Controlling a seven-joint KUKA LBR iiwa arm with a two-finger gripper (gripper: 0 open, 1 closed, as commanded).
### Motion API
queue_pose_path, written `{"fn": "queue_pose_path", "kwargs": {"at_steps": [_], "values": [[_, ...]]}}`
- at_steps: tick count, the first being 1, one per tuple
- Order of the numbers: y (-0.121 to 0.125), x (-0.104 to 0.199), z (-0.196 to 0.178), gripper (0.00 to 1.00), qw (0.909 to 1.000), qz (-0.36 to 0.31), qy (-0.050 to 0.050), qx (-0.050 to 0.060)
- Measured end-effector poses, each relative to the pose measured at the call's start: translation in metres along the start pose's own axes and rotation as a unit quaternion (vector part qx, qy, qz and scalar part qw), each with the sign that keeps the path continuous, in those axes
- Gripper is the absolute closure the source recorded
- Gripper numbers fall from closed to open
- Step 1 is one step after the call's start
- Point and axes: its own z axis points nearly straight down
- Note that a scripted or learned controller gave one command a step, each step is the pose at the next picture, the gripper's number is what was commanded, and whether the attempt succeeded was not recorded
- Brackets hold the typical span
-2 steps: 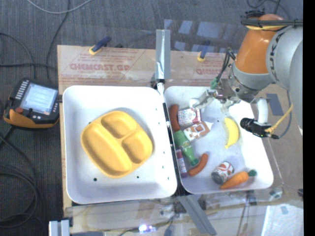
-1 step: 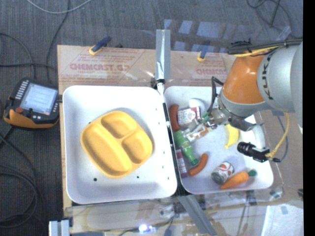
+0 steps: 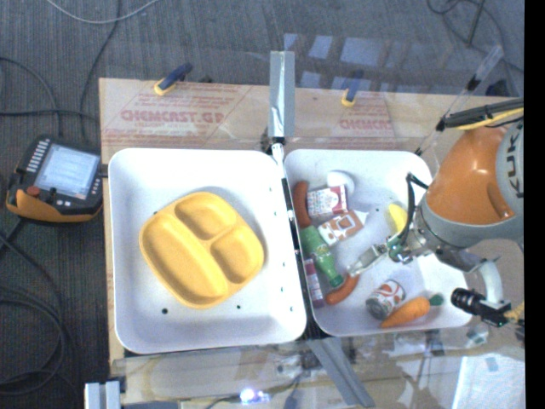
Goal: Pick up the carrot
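The carrot [image 3: 407,311], orange with a green tip at its right end, lies near the front right corner of the right bin [image 3: 400,162]. It rests just right of a small red and white can [image 3: 386,296]. My gripper [image 3: 368,260] hangs over the middle of the same bin, up and to the left of the carrot and apart from it. It points down-left toward a red sausage [image 3: 342,290]. The grey and orange arm [image 3: 467,190] comes in from the right.
The right bin also holds a green bottle [image 3: 322,252], two small red and white cartons [image 3: 328,201], another sausage [image 3: 300,204] and a yellow piece [image 3: 396,218]. A yellow divided tray [image 3: 203,247] sits in the left bin [image 3: 128,313]. A pendant [image 3: 55,180] lies off the bench's left.
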Motion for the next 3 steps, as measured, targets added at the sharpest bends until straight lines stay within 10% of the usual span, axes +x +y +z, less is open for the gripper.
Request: {"fn": "queue_pose_path", "kwargs": {"at_steps": [1, 2, 3], "values": [[-0.028, -0.047, 0.001, 0.00, 0.9711, -0.239, -0.001, -0.002], [-0.013, 0.002, -0.057, 0.00, 0.9497, -0.313, -0.001, -0.002], [-0.031, -0.064, 0.044, 0.00, 0.9712, -0.238, -0.003, -0.005]]}}
